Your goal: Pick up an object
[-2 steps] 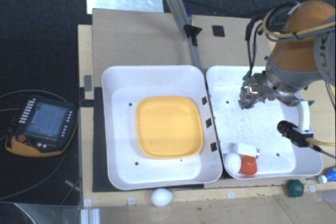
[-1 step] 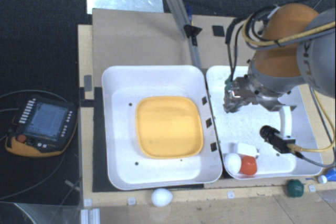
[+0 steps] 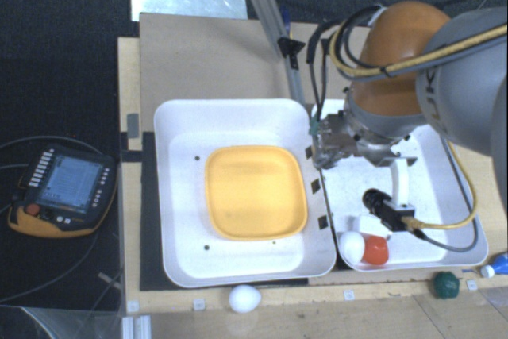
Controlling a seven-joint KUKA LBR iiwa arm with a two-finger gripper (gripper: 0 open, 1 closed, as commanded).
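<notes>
A square yellow plate (image 3: 255, 190) lies flat in the middle of the left bin (image 3: 182, 250). In the near left corner of the right bin (image 3: 468, 254) a white ball (image 3: 350, 244) and an orange-red object (image 3: 375, 250) sit touching each other. My gripper (image 3: 321, 153) hangs low over the right bin's left edge, beside the wall between the bins and well behind the two small objects. I see nothing held in it. The arm's wrist hides much of the right bin's floor.
A white egg-shaped object (image 3: 244, 298) lies on the bench in front of the left bin. A dark green ball (image 3: 446, 284) and a blue item (image 3: 498, 267) rest outside the right bin's near right corner. A teach pendant (image 3: 62, 191) sits far left on the floor.
</notes>
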